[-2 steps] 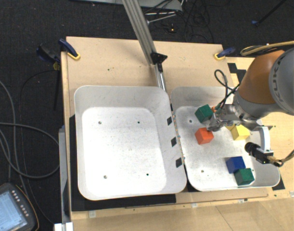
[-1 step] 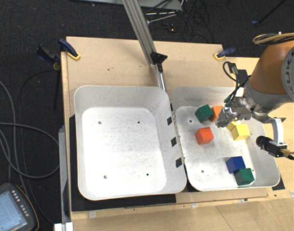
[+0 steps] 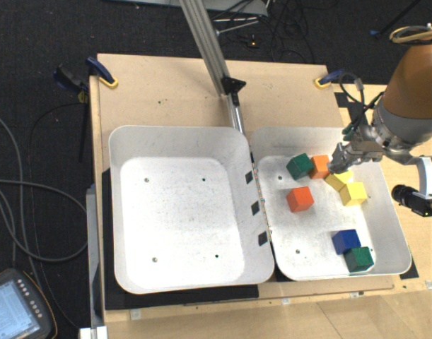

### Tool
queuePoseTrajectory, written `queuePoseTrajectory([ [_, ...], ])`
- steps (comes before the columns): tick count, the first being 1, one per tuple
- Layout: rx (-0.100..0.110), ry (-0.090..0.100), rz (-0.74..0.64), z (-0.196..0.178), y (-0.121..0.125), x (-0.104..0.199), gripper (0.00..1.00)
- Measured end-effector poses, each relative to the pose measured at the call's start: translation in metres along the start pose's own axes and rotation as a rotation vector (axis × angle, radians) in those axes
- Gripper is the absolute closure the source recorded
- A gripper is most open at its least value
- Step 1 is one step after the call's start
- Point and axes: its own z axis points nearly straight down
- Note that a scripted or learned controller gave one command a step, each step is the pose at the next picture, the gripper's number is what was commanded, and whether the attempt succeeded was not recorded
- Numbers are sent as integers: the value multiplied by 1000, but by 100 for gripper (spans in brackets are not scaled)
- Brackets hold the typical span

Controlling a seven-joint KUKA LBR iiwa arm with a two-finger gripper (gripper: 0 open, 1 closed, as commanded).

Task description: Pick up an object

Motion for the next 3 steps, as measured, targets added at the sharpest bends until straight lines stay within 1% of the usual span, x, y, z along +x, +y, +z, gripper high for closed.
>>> queuePoseTrajectory([
  [1,4,3,-5,-9,11,47,100],
  [2,7,4,-5,-5,18,105,100],
  [3,6,3,-5,6,36,156,100],
])
